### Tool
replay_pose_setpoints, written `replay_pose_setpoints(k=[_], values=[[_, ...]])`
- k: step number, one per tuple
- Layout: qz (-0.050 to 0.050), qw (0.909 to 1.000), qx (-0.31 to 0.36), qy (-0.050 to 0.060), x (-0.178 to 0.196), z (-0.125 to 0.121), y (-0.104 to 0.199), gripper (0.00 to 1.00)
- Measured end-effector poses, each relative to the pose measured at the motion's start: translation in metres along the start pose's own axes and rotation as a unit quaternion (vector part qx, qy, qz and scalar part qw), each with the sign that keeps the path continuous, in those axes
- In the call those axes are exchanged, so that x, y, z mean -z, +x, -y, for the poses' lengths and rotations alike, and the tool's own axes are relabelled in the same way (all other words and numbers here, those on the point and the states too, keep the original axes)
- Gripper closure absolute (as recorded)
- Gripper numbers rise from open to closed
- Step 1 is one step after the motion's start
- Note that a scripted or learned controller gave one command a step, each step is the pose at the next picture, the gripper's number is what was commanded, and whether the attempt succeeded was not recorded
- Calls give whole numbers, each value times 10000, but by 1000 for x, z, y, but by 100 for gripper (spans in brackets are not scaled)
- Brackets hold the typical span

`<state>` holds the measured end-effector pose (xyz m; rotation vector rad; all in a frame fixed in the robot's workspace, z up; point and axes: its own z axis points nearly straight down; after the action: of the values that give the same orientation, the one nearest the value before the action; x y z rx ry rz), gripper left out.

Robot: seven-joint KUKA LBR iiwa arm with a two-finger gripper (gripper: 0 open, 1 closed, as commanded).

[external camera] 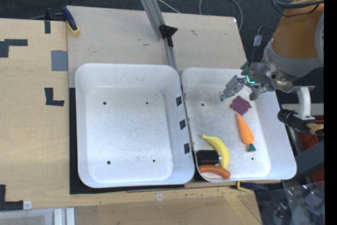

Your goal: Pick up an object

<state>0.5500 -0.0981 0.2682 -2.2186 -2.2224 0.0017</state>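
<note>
Overhead, two shallow white bins sit side by side, both matte plastic with rounded corners and fine dark speckling. The left bin (126,124) has a flat floor marked by four small dark dots. The right bin (208,92) holds the objects. The gripper (244,90) hangs over its upper part, metal fingers spread apart with nothing between them. Just below it lies a flat purple piece (240,105) with a ragged outline. Beneath that, a tapered orange carrot (245,129) with a small green tip. Lower left, a curved yellow banana (218,148), glossy, touching a boxy black block (207,157). A reddish sausage shape (215,170) lies along the bin's near rim.
</note>
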Motion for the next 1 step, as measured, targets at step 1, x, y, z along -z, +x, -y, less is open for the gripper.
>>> replay_pose_setpoints(k=[1], values=[[3,10000,-4,21,-44,-2,-2,0]])
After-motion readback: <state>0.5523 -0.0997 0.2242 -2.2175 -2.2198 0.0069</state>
